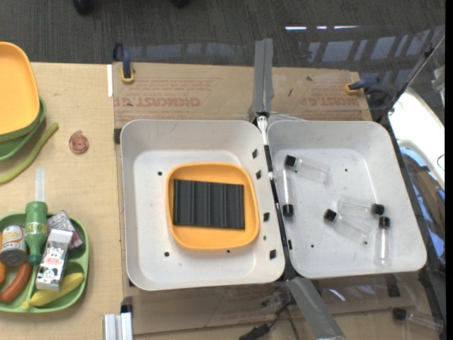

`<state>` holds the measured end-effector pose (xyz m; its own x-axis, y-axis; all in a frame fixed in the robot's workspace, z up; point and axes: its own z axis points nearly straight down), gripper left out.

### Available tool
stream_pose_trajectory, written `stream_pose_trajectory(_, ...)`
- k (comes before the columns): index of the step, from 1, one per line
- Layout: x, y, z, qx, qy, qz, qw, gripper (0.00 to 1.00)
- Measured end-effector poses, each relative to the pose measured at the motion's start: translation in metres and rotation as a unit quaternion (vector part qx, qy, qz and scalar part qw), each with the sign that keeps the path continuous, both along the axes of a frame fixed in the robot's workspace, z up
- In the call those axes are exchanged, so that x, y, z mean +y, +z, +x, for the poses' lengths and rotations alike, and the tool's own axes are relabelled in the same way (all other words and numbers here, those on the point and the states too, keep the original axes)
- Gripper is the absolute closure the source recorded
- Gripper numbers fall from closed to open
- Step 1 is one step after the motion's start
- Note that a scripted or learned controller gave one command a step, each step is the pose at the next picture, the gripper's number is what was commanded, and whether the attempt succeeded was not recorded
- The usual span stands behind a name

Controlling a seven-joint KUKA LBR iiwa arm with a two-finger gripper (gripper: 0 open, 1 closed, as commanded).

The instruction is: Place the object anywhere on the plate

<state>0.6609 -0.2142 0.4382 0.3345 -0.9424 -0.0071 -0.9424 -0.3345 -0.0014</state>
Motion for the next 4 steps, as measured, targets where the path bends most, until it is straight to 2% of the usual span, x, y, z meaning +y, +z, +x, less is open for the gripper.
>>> stream_pose_trajectory(1,0.007,-0.001,-0.003,0.000,0.143,0.0008,0.9897,1.00)
stream_pose_trajectory(2,0.005,0.000,0.000,-0.002,0.287,0.0000,0.9578,1.00)
stream_pose_trajectory(3,0.000,-0.001,0.000,-0.003,0.475,0.0012,0.8798,1.00)
stream_pose_trajectory(4,-0.007,0.000,0.000,-0.004,0.492,0.0014,0.8704,1.00)
